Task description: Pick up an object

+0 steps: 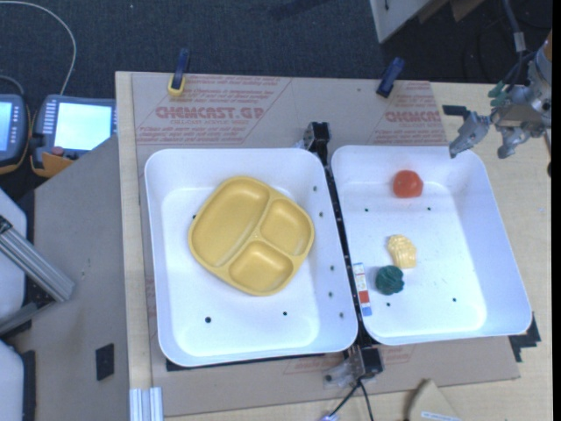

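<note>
In the right bin [491, 235] lie three small items: a red round object [407, 183] near the back, a pale yellow lumpy piece [402, 251] in the middle, and a dark green piece [389, 279] just in front of it. My gripper [485, 140] hangs at the bin's far right corner, above its rim, with its two grey fingers [462, 136] spread apart and nothing between them. It is well to the right of the red object.
The left bin [166, 261] holds a yellow divided plate [252, 233] with three compartments. A black clamp [317, 133] sits between the bins at the back. Blue clips [390, 77] pin the cardboard sheet under the bins.
</note>
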